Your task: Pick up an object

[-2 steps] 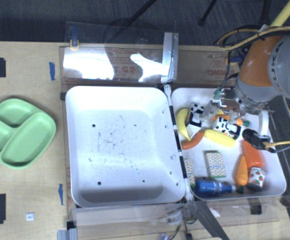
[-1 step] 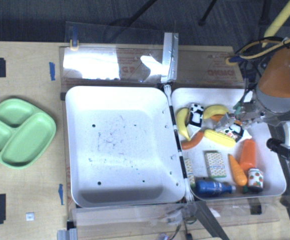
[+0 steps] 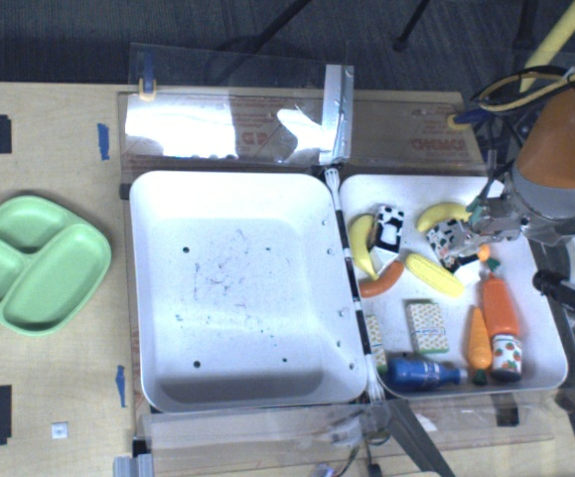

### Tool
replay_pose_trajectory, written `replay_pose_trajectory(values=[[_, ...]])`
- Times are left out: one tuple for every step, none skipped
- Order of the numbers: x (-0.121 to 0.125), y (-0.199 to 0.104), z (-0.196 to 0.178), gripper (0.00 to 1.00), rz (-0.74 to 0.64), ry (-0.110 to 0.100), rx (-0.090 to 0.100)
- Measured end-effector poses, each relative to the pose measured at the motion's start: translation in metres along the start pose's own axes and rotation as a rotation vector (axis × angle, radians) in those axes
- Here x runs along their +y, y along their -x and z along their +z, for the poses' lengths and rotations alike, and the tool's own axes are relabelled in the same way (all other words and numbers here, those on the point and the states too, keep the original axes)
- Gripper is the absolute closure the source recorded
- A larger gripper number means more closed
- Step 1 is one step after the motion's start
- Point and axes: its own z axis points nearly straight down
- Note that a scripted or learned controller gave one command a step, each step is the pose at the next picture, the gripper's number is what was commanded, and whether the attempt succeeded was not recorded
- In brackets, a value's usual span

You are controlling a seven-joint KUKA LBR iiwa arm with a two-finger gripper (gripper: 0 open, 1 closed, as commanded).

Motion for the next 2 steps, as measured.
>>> replay_pose_trajectory(values=[[0.0003, -0.0292, -0.1326, 1.0, 0.042, -0.009, 0.006], [0.0002, -0.0292, -0.1325, 0.0, 0.042, -0.01, 0.006]])
